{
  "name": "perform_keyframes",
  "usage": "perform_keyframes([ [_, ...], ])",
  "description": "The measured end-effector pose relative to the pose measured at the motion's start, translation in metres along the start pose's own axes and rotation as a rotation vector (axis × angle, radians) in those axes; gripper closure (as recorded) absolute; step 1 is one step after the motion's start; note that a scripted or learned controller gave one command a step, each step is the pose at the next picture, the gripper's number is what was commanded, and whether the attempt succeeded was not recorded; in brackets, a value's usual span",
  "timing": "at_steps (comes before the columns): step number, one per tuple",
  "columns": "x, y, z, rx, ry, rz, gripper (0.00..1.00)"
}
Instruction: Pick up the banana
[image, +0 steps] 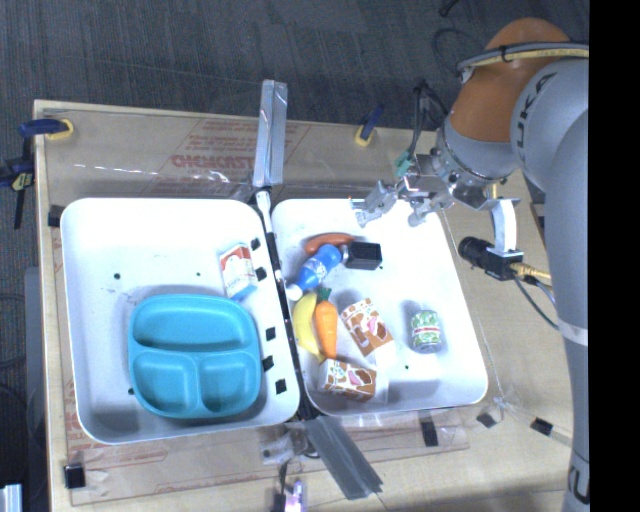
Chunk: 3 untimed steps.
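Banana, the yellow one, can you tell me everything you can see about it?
The banana is plain yellow and smooth, probably a plastic toy. It lies in the right bin, tight against the wall between the two bins, running lengthways along it. The carrot lies pressed along its right side and covers part of it. The blue bottle sits at its upper end. The gripper hangs over the bin's far edge, well away from it.
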<state>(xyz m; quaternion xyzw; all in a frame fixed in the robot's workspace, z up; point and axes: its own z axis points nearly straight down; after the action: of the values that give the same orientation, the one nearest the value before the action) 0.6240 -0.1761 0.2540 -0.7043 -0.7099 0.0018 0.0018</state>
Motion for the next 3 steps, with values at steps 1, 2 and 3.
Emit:
perform_keyframes([
  [1,0.002,-0.034,-0.053,-0.004,-0.002,-0.128,0.00],
  [2,-0.020,0.007,-0.062,-0.005,-0.003,-0.436,0.00],
  [3,0.025,-0.048,0.035,-0.001,0.000,-0.459,0.00],
])
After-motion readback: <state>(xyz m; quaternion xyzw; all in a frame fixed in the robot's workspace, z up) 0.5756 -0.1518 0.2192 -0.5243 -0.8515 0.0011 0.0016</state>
